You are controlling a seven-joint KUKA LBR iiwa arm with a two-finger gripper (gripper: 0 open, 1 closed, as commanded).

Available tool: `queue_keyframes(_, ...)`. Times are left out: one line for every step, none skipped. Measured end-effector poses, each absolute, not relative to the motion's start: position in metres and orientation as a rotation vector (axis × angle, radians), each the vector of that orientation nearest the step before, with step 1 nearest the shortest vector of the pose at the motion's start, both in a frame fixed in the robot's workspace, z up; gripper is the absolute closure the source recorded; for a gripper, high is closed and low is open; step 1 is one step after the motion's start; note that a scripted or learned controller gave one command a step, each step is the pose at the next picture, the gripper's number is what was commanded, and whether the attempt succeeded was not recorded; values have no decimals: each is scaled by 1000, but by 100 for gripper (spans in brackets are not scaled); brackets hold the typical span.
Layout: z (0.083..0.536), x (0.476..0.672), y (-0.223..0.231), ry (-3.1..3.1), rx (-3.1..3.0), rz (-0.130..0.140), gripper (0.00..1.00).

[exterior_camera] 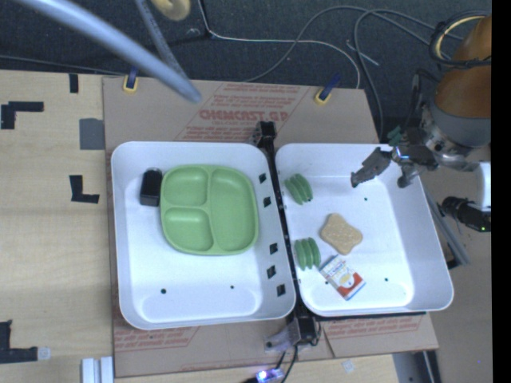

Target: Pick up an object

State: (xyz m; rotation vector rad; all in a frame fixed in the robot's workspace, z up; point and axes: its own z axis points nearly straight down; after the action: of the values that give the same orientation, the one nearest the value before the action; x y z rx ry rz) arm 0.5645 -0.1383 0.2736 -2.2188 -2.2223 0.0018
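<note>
The end effector (386,168) is hovering over the upper right corner of the right bin (415,250), its two dark fingers (366,172) spreading apart with nothing between them, and the grey arm (461,110) with its orange band is reaching in from the right edge. Within the right bin, a tan biscuit-like block (341,234) is lying near the centre, well apart from the end effector. A small red and white packet (343,278) is resting just below the block, towards the front wall. Two green ribbed pieces are sitting along the bin's left side: the upper green piece (299,188) near the back and the lower green piece (307,252) beside the packet. In the left bin (132,238), a green divided plate (210,209) is lying flat near the middle, and a small black object (151,187) is touching or just beside its left rim. Both bins are standing side by side on a sheet of cardboard (239,106) that is covering the wooden bench (48,238). Thin cables (319,22) are trailing across the dark surface behind the bench.
</note>
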Motion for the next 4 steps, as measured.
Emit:
queue_keyframes(209, 561, -135, -2218, -2216, 8, 0)
queue_keyframes(146, 554, -136, -2217, -2216, 9, 0)
queue_keyframes(99, 554, -142, -2220, -2219, 6, 0)
queue_keyframes(112, 555, -141, -2222, -2216, 3, 100)
